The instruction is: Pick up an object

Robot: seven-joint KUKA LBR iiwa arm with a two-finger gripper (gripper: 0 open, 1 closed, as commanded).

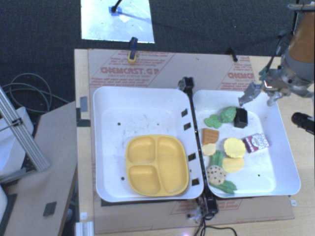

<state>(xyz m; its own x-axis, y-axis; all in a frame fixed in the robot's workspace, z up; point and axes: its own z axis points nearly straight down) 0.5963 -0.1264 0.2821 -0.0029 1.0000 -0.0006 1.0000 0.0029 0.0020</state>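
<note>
The right bin (pixel 280 132) holds a heap of toy food: a green leafy piece (pixel 222 116), a black block (pixel 240 118), a brown toast slice (pixel 210 135), a yellow round piece (pixel 234 147), a maroon packet (pixel 256 142), a speckled cookie (pixel 215 173) and a green piece (pixel 224 186). My gripper (pixel 260 96) hangs over the far right part of this bin, above and to the right of the black block. Its fingers (pixel 247 95) are spread open with nothing between them.
A yellow divided tray (pixel 157 164) lies in the left bin (pixel 113 107). A black clip (pixel 186 83) sits at the far end of the wall between the bins. A shiny metal sheet (pixel 116 13) lies beyond the bench.
</note>
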